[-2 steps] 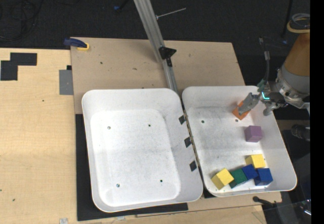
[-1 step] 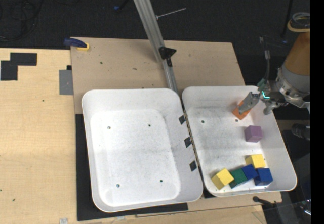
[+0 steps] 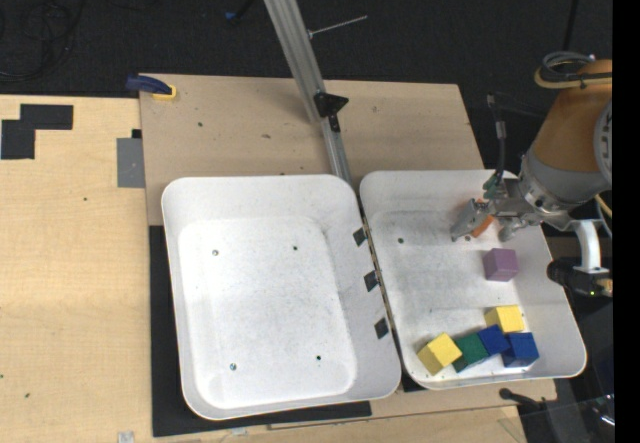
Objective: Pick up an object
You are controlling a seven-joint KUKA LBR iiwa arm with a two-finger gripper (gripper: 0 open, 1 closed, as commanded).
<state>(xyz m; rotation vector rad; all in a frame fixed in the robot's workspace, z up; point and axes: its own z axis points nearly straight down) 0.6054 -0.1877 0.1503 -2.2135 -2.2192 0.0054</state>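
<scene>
The gripper (image 3: 478, 222) hangs over the right bin (image 3: 420, 261), fingers spread, nothing between them. Just beside it sits a purple cube (image 3: 501, 264), corners slightly turned, unlabelled.

Below the end effector (image 3: 478, 221) sits a purple cube (image 3: 501, 264); farther below, yellow blocks (image 3: 439, 352), a green block (image 3: 470, 349), blue blocks (image 3: 508, 345); bins (image 3: 265, 193) white; surface (image 3: 240, 126) tan.
</scene>
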